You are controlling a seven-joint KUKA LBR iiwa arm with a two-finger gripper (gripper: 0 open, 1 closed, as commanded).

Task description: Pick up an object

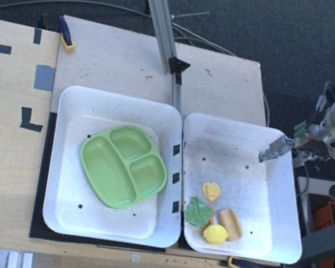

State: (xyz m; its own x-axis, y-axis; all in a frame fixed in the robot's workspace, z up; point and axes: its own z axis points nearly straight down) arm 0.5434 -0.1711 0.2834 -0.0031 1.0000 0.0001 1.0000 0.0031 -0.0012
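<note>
I'm at the approach stage here: my hand (277,148) hangs over the far right rim of the right bin (252,141), nothing between its fingers, and whether they're parted or closed I can't tell from this slant. The pickable things sit clustered in the near part of that bin, well apart from the hand: a small pale-yellow lumpy piece (211,191), a green leafy-looking piece (197,213) with a crinkled outline, a tan roll-shaped piece (230,223), and a smooth rounded lemon (215,234) touching the roll. They look like moulded plastic toy food, so I'd guess light and a bit slippery. The left bin (64,145) holds a glossy green divided plate (123,166). Next, I judge, I need to swing toward the cluster, pick one item and come down cleanly, as they crowd each other
</note>
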